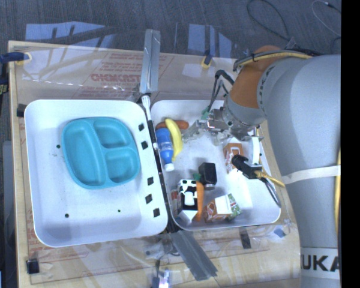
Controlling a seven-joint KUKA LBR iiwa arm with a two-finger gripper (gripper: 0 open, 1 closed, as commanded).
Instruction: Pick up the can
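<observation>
Arm reaching over the right bin, gripper low at the bin's far end.

Camera view: the gripper hangs among cables under the orange band, and whether it is open or closed cannot be told from here. The can, orange and white, lies in the right bin just below the gripper and near the right wall; nothing shows it being gripped. Left of the gripper lie a banana and a blue bottle, side by side against the bin's left wall. A black block sits mid-bin. Nearer the front edge are a cow-patterned carton, a carrot just beside it, and a small box. The left bin holds a blue tray with three compartments.
</observation>
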